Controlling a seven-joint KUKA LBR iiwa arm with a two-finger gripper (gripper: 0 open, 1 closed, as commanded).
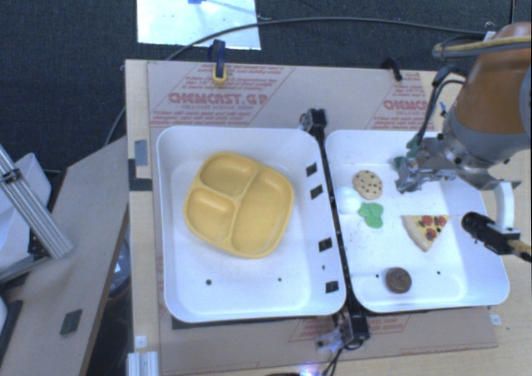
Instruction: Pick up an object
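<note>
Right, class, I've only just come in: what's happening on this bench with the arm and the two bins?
A grey and orange robot arm reaches in from the right, its gripper over the right bin, close to a cookie. That bin also holds a small white piece, a green piece, a pizza slice and a dark brown round piece. The left bin holds a yellow divided plate. Nothing shows between the jaws, so no object has been picked up yet.

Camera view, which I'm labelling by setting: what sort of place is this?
Probably a robot lab test bench: a robot arm over two white bins, toy food such as a pizza slice and cookie, and loose cables.
</note>
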